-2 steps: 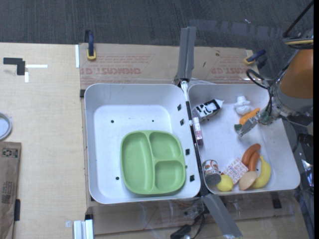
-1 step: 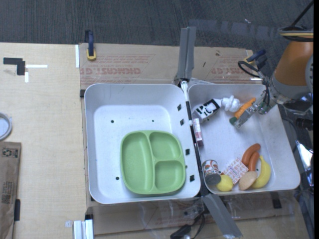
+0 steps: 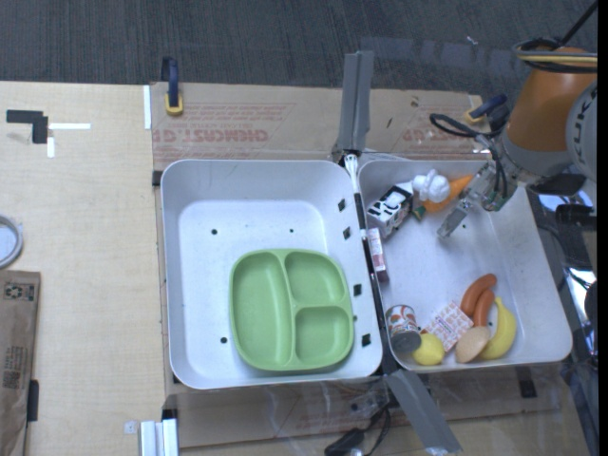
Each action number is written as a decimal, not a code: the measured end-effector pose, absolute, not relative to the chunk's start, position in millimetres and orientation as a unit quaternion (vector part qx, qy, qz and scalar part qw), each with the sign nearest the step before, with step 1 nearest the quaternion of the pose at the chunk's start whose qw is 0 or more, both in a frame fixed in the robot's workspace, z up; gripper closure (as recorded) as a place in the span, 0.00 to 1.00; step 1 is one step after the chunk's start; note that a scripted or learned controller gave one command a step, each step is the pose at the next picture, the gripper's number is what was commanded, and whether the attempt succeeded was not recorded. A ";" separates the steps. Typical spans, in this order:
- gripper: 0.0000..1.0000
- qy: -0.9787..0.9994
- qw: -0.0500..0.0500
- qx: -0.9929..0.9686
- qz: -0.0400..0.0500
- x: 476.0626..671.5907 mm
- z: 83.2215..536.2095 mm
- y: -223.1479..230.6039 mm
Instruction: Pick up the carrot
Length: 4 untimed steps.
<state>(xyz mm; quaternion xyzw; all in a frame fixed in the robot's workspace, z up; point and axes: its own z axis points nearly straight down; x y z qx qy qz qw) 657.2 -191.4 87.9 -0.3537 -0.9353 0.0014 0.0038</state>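
A wooden bench under two shallow white bins, grey arm entering from three o'clock.
The slim orange carrot (image 3: 459, 186) lies at the right bin's (image 3: 532, 255) twelve o'clock beside a white toy; the two-finger gripper (image 3: 472, 205), fingers spread and holding nothing, should centre over its length, then descend.

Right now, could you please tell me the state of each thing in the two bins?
Green plate: upright in the left bin, nothing on it.
Carrot: lying in the right bin, beside the gripper.
Sausage: lying by the banana.
Can: on its side.
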 end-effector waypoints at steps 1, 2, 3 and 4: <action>1.00 -0.935 0.001 -0.355 0.000 658.8 95.1 -191.8; 1.00 -0.940 -0.002 -0.342 0.000 618.3 184.7 -159.3; 1.00 -0.924 -0.002 -0.381 0.000 644.9 224.5 -179.4; 0.00 -0.924 -0.002 -0.382 0.000 644.8 224.3 -179.4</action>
